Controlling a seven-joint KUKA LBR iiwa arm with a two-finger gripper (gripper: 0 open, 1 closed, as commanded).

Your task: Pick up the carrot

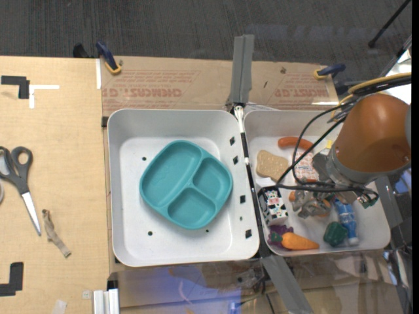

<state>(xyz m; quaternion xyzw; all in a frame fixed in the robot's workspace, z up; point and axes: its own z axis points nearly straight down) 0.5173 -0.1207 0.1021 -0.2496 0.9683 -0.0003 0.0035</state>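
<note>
The carrot [300, 242] is lying at the lower edge of the right bin [376, 241], bottom right of the frame, beside a purple toy [280, 231]. The gripper [314, 203] is hovering just above it; can't tell its state.

Position: sitting fixed above the worktop [52, 175], high enough to be taking in both white bins whole.
Direction: looking down at a slant, with the dark floor [196, 12] running across the top of the frame.
Framing: centring the left bin [118, 175] with its teal divided plate [186, 184]; pushing the right bin [288, 120] towards the right side.
Nearness: standing at middle distance, keeping small things in the right bin readable but fine detail soft.
Obstruction: being partly blocked at right by the arm [373, 136] reaching in over the right bin.
</note>
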